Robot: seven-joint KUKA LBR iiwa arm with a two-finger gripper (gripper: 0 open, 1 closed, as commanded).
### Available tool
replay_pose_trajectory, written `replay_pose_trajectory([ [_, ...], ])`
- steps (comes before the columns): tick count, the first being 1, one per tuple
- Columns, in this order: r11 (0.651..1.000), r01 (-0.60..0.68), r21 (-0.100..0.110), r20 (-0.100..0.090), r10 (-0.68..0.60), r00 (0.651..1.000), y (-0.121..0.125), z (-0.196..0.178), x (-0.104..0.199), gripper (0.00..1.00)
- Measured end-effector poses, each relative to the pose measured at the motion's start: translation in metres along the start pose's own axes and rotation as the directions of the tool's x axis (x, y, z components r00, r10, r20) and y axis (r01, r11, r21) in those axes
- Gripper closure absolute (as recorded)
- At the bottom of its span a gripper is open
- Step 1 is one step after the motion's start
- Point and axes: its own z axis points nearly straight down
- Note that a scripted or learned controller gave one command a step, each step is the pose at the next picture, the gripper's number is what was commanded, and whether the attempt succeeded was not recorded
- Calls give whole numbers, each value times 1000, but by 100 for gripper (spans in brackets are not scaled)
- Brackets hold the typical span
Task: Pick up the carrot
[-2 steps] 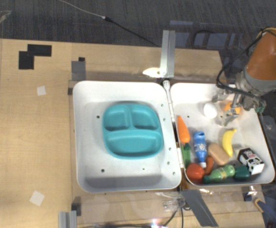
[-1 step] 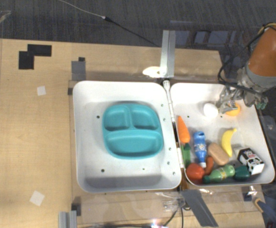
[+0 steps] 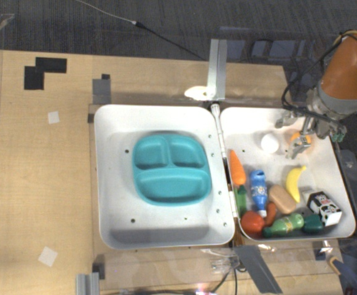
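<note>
- my pincer (image 3: 302,141) hangs over the upper right part of the right bin (image 3: 344,183), pointing down, with the orange band of my arm (image 3: 344,66) just above it at the frame's right edge
- honestly can't tell if it's clenched or released, the tips are a small blur with a bit of orange on them, and nothing shows between them that I could name
- the carrot (image 3: 237,168) lies along the left wall of the right bin, right beside the divider, narrow end toward the top, well apart from my pincer
- a white ball (image 3: 269,143) sits between the carrot and my pincer, nearer the pincer
- below the carrot there's a pile: a blue bottle (image 3: 258,189), a banana (image 3: 295,182), a tan bread-roll thing (image 3: 282,199), a red tomato-like piece (image 3: 252,224), and a green item (image 3: 284,225) along the bottom
- a small black and white carton (image 3: 323,208) sits in the lower right corner of that bin
- the left bin (image 3: 113,226) holds a teal divided plate (image 3: 171,168) roughly in its middle
- both bins sit side by side on the wooden surface (image 3: 37,183), touching at the middle rail
</note>
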Motion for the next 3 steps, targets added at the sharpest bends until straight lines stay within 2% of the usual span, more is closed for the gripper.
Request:
replay_pose_trajectory([
  [1, 977, -212, -4, -24, 212, 977, 101, -1, -13, 0],
  [2, 967, -256, -2, -5, 256, 967, 141, -89, 49, 0],
  [3, 943, -333, -2, -13, 333, 943, 182, -85, 51, 0],
])
